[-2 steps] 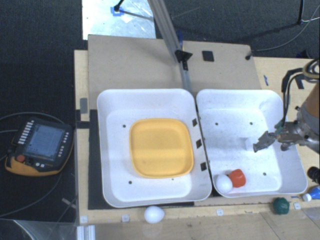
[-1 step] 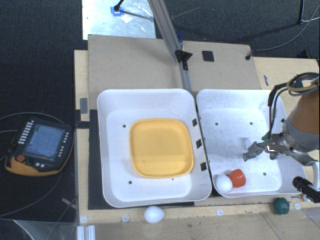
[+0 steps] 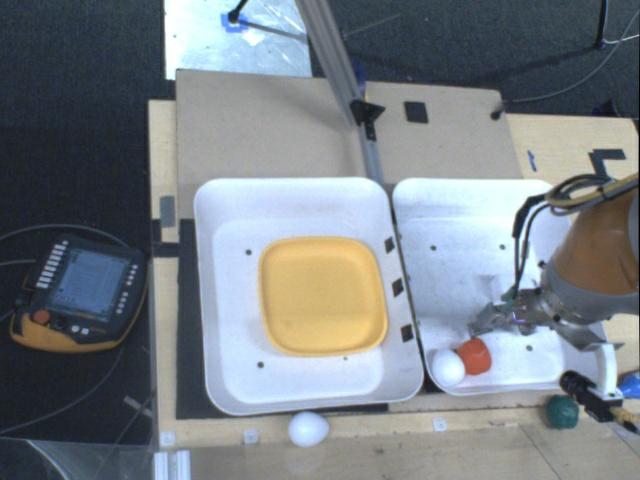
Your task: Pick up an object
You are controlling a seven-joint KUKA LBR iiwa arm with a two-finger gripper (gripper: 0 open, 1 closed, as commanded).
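**Gripper low in the right bin, nothing lifted yet**

The gripper (image 3: 497, 318) sits down near the right bin's (image 3: 450, 218) front corner; its grip I cannot tell; no object is seen in it, so the pick is still ahead; just beside it lie a small red cup (image 3: 475, 357) and a white egg (image 3: 447, 369), touching; a yellow plate (image 3: 323, 295) fills the left bin (image 3: 225, 218); another egg (image 3: 308, 429) rests outside.

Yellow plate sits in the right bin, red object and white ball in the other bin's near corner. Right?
Not quite. The camera view shows the yellow plate in the left bin. The red object and white ball do sit in the other bin's near corner.
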